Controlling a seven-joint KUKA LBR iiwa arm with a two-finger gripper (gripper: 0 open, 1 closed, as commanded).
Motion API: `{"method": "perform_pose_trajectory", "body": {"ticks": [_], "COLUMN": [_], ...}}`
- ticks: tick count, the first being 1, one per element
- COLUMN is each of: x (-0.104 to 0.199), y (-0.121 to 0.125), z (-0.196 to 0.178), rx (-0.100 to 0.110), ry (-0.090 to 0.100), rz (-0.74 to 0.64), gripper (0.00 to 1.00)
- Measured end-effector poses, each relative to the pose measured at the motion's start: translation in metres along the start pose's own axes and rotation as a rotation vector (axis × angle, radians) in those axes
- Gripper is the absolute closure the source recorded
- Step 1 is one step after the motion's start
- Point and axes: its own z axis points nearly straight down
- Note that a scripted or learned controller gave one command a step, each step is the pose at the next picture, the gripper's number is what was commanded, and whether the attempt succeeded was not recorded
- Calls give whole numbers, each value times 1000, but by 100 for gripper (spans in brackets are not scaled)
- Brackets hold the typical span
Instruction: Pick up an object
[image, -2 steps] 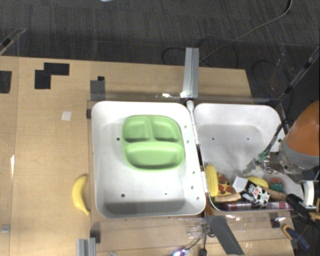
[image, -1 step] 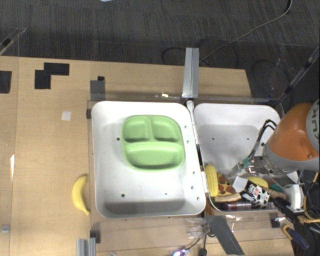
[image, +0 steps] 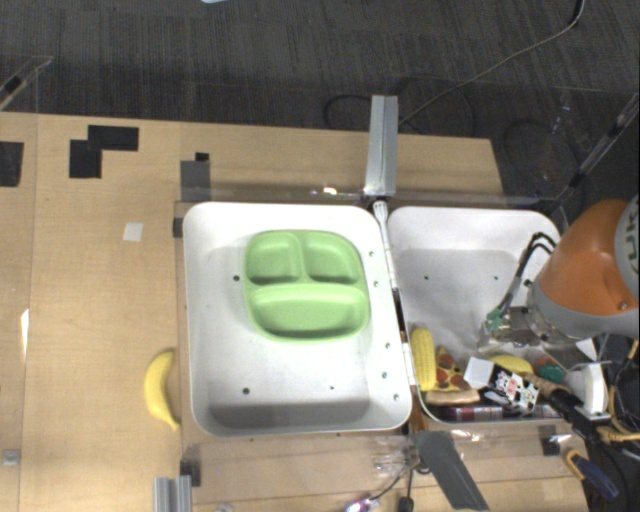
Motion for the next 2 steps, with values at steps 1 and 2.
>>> {"method": "perform_pose_trajectory", "body": {"ticks": [1, 2], "x": [-56, -56], "y": [34, 34], "z": [1, 1], "rx": [21, 21], "ry": [1, 2], "rz": [22, 23], "gripper": [100, 0]}}
